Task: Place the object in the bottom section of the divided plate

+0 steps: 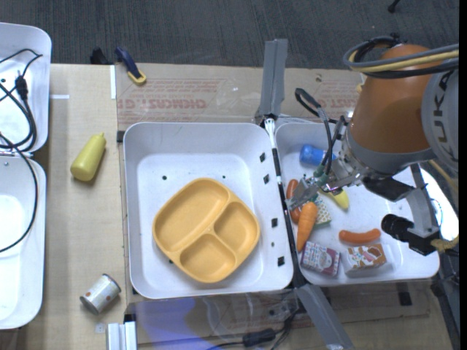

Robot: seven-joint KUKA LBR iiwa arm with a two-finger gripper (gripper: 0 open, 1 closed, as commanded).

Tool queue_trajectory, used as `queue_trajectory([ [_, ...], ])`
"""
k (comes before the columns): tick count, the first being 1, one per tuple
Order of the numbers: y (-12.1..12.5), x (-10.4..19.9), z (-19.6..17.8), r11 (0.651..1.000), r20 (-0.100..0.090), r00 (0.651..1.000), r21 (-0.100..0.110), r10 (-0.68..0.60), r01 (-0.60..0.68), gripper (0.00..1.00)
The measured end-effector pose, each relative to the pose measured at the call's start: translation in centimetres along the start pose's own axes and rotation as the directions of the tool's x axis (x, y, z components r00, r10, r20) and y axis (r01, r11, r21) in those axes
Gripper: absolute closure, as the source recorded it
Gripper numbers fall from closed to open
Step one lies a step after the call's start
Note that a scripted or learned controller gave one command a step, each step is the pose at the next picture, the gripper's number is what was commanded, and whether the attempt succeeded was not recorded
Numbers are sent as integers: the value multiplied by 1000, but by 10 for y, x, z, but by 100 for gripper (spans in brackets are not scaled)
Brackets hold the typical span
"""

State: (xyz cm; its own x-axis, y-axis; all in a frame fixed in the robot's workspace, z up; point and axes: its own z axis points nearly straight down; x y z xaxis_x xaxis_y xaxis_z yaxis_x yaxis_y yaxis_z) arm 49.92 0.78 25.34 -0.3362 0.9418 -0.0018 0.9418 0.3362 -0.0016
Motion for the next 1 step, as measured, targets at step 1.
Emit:
queue_trajectory([
  [1,-21,3,-117,998,1,998,0,59,-59,0],
])
